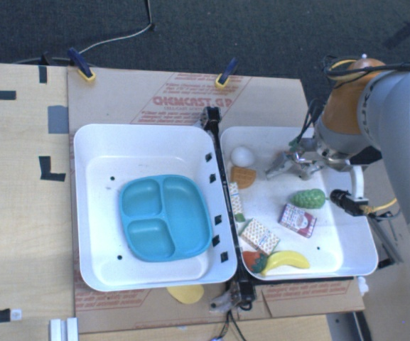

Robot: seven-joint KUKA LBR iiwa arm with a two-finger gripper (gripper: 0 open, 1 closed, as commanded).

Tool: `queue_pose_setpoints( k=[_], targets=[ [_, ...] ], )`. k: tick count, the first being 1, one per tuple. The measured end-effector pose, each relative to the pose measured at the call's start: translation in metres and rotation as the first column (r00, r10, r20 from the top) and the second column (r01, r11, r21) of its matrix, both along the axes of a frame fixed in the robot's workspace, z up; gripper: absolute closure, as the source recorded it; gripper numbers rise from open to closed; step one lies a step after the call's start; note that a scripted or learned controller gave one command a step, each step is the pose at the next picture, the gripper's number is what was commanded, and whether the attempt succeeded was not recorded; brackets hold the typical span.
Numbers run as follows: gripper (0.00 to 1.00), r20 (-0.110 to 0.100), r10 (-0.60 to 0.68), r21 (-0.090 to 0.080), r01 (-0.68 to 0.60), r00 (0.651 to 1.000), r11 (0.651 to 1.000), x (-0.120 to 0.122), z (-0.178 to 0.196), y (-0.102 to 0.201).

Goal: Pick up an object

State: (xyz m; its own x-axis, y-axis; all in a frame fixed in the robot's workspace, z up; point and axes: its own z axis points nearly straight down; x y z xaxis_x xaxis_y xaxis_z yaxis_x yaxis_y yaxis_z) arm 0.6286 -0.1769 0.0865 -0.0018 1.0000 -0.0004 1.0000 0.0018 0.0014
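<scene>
From the fixed camera above the desk, you saw the claw (284, 163) low over the back half of the right bin (347, 258), reaching in from the bin's right side. Its two fingers were spread apart, with nothing between them, so it was released and carrying no object.

The nearest candidates lay close on its far side from the arm: a white ball (242, 155) near the bin's back-left corner, and an orange piece (244, 177) just in front of that ball against the left wall. You would judge either to be the likely target, since both sat a short way beyond the fingertips along the line of the arm's reach. A green bumpy object (309, 199) sat toward the front of the claw, nearer the right wall.

Counted in the right bin: one white ball, one orange piece, one green object, one red-and-white packet (298, 220), one patterned box (260, 236), and one banana (285, 262) lying with its long axis along the front wall.

The left bin (91, 148) held one blue divided tray (166, 216).
</scene>
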Motion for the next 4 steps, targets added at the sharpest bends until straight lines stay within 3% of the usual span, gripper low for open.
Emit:
queue_pose_setpoints(
  k=[1, 2, 3, 4],
  targets=[
    [0.0, 0.002, -0.003, -0.003, 0.003, 1.0, 1.0, -0.083, 0.0, -0.017],
    [0.0, 0.005, -0.002, -0.003, 0.002, 1.0, 1.0, -0.136, 0.0, -0.012],
    [1.0, 0.007, -0.003, -0.005, 0.003, 1.0, 1.0, -0.135, 0.01, -0.012],
    [1.0, 0.0, 0.0, 0.0, 0.0, 1.0, 1.0, -0.106, 0.111, 0.026]
  ],
)
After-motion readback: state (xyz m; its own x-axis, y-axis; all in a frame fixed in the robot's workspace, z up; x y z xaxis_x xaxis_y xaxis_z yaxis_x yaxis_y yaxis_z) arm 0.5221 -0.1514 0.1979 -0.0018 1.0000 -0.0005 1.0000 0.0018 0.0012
